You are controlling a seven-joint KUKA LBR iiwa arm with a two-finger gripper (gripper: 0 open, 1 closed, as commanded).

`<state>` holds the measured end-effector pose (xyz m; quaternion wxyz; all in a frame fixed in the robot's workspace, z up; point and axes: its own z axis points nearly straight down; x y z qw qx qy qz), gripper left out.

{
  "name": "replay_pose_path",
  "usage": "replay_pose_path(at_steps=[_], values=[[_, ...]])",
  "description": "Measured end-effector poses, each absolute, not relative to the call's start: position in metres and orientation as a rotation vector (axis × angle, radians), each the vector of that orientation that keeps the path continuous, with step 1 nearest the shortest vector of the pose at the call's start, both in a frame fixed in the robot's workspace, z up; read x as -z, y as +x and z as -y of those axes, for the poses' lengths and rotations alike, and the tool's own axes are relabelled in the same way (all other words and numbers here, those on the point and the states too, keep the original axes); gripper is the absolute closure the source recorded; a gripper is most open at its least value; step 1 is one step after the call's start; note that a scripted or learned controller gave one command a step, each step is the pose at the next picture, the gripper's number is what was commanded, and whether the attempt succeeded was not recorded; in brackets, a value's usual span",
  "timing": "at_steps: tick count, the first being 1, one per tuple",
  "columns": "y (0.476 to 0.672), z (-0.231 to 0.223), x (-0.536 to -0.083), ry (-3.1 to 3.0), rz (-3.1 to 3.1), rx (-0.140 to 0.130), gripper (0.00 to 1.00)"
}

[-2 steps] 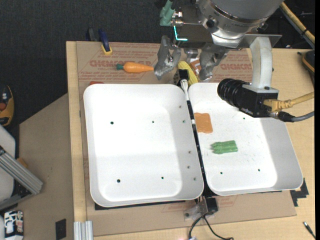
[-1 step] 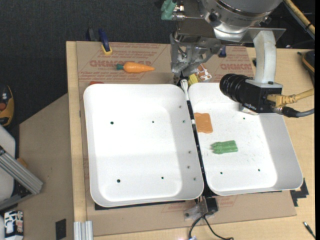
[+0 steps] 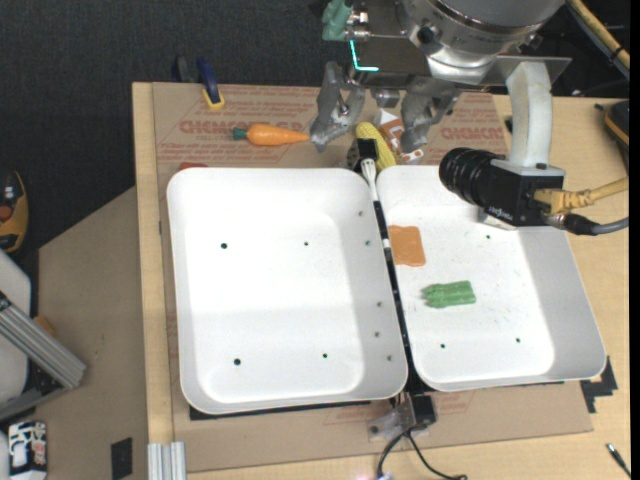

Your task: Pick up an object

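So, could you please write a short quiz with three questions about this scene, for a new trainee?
1. True or false: the flat orange rectangular piece lies in the right white bin.
2. Which lies nearer the camera in that bin: the orange piece or the green bumpy oblong piece?
3. Where does the orange toy carrot with green top lie? A) in the left white bin B) on the cardboard behind the bins C) between the fingers of the two-finger gripper

Key: 1 true; 2 the green piece; 3 B.
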<state>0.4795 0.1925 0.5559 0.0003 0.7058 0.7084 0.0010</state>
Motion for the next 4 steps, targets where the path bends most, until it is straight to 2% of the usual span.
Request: replay_pose_path(at_steps=[1,2,3,4], values=[[0.480,-0.193,-0.567,2.214,-2.225,-0.009,1.00],[0.480,-0.193,-0.566,2.215,-2.225,-0.007,0.00],[0.480,-0.194,-0.577,2.213,-2.225,-0.014,1.00],[0.480,-0.194,-0.577,2.213,-2.225,-0.012,0.00]])
